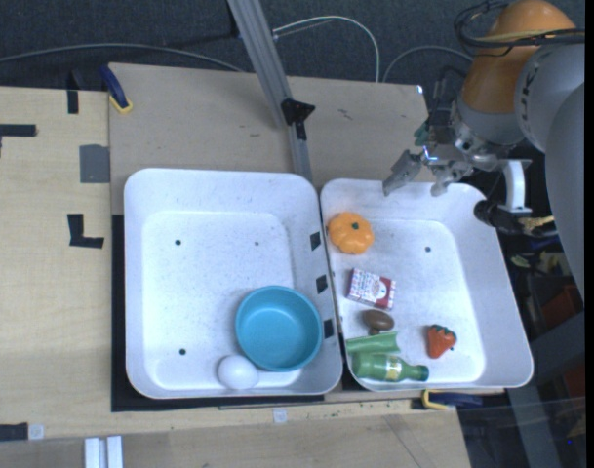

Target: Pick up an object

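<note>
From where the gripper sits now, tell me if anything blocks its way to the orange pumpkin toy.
Nothing visible does. The gripper is open over the far rim of the right bin, and the orange pumpkin toy lies by itself just inside that end. The red packet lies nearer the camera, off that path.

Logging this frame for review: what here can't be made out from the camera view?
- Red box: its print is too small to read.
- Brown item: too small and blurred to identify.
- Green bottle: label blurred; whether it touches the green piece above it is unclear.
- White ball: whether it touches the blue bowl is unclear.
- Arm: cut off by the right edge.
</note>
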Tool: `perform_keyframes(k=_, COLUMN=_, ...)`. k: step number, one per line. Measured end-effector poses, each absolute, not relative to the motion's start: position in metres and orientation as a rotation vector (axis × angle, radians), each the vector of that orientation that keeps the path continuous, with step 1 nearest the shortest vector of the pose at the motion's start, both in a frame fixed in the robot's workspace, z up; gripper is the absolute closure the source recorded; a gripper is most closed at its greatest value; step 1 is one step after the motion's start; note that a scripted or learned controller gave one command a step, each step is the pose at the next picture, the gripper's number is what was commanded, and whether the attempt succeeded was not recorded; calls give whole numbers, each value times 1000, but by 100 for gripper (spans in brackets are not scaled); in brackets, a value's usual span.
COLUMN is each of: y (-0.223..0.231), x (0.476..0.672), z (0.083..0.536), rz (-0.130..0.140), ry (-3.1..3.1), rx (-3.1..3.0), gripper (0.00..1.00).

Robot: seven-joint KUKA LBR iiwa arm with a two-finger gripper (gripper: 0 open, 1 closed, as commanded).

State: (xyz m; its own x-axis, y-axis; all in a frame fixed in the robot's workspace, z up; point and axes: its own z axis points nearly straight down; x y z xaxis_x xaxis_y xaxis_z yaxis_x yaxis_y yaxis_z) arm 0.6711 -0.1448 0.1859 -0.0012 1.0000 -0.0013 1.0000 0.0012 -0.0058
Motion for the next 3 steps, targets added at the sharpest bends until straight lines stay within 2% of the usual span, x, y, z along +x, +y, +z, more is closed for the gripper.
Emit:
perform_keyframes(k=1, y=-136, x=668, z=137, rz=7, ry=-2221, rx=-2216, gripper=0)
perform_keyframes(k=2, y=-136, x=670, z=151, rz=3, ry=-2225, rx=-2218, gripper=100)
perform_keyframes(k=3, y=-132, x=667, z=214, rz=-5, ry=-2227, rx=-2223, gripper=100)
